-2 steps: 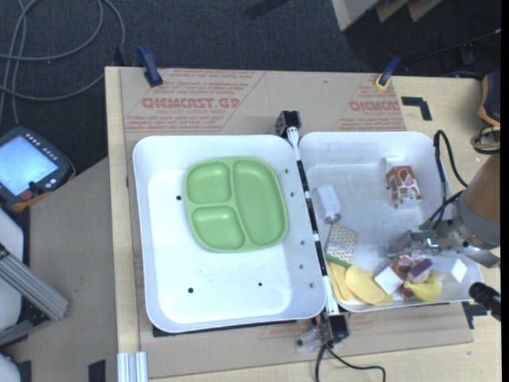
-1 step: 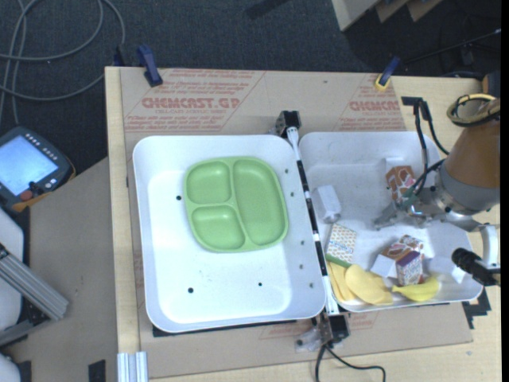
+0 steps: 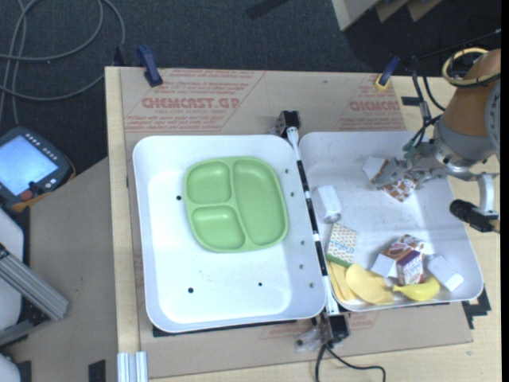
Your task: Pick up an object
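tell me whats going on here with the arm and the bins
The arm's gripper is down in the right bin, right over a small red and white packet; whether it has a grip isn't clear. A banana and small cartons sit near that bin's front. The left bin holds a green divided tray.

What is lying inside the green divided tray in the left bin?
Nothing: the green divided tray shows three bare compartments. It lies flat in the left bin, so the bin floor beneath it is covered and cannot be checked.

Bright, even light – soft, slightly blurred
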You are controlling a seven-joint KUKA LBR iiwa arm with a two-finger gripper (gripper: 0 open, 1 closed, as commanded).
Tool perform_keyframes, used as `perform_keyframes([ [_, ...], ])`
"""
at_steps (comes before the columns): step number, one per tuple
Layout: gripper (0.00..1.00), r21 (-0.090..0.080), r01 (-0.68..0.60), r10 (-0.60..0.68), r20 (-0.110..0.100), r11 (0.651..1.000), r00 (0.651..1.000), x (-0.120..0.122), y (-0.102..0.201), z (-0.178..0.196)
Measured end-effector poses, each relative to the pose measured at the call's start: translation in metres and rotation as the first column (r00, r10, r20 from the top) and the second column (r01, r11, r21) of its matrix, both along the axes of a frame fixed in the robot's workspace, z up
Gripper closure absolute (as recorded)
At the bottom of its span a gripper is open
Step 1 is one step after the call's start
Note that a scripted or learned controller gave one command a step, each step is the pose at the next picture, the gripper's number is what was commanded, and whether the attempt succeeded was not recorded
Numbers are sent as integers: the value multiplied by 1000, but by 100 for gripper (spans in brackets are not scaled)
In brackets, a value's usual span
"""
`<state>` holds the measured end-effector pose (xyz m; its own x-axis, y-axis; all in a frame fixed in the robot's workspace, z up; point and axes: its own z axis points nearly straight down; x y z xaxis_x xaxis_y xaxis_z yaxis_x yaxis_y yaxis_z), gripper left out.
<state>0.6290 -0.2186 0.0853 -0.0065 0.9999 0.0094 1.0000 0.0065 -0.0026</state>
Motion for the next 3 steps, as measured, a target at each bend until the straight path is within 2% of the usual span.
perform_keyframes([
  [1,0,-1,4,-4,-3,1000,1000,-107,-2,-1],
  [2,0,-2,1,-1,3,1000,1000,-42,0,-1],
  [3,0,-2,4,-4,-2,1000,1000,-113,-2,-1],
])
